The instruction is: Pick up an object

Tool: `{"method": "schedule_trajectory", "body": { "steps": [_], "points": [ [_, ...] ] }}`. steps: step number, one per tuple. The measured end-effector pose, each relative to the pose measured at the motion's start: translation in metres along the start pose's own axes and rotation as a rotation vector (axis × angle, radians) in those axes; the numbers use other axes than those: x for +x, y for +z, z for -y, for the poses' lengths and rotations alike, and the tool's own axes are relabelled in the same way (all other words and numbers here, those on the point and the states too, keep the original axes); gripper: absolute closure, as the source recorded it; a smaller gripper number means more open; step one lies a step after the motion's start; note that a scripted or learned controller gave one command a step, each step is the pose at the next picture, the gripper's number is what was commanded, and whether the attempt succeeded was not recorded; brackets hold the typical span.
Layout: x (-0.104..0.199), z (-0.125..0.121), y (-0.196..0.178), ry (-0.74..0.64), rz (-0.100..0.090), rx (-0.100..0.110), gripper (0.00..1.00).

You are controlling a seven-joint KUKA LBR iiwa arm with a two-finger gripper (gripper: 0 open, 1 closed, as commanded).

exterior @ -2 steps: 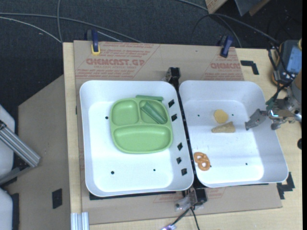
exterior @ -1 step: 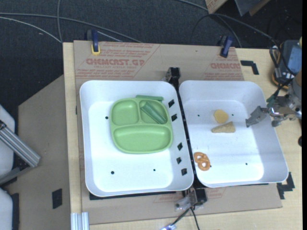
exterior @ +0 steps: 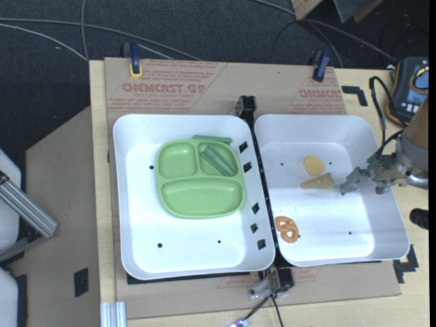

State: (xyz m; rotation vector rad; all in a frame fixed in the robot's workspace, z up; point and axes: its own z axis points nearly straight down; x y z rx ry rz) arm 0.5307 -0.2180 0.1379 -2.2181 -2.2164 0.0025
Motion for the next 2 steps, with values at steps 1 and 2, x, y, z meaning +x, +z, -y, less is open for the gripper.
{"method": "schedule_trajectory", "body": {
  "steps": [1, 2],
  "points": [
    [0.003, -0.001, 0.052, -0.003, -0.005, 0.000, 0.00],
    [0.001, -0.001, 0.039, -0.002, -0.001, -0.004, 1.00]
  ]
}}
